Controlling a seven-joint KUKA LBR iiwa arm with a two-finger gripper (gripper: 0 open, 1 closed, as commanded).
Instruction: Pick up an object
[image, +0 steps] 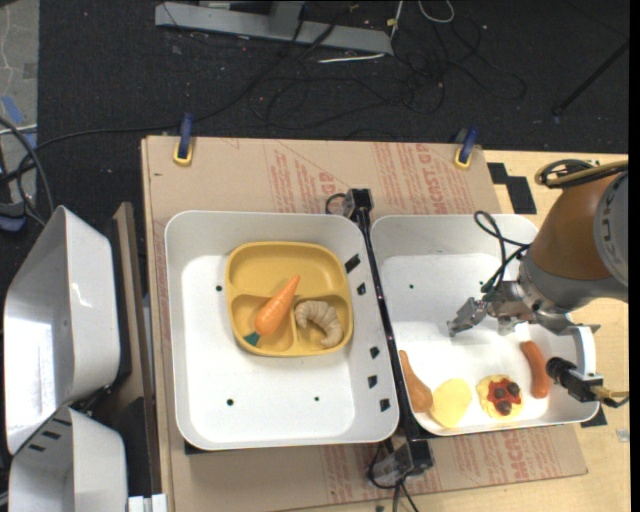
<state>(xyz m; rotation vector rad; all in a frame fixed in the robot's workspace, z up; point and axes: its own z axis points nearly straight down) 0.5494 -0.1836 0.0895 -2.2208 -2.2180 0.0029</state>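
My gripper (468, 318) hovers over the middle of the right white bin (430, 250), with bare bin floor under it and nothing seen in its grasp. Along that bin's front edge lie an orange drumstick-shaped piece (414, 381), a pale yellow round piece (450, 401), a small round pastry with red and dark toppings (500, 395) and a red sausage (537, 368). All of these lie in front of the gripper and apart from it; the sausage is to its right.
The left white bin (200, 380) holds a yellow divided plate (250, 270) with a carrot (277, 305) and a pale shrimp (320, 320). A black divider (372, 290) runs between the bins. Clamps and cables lie beyond the bench.
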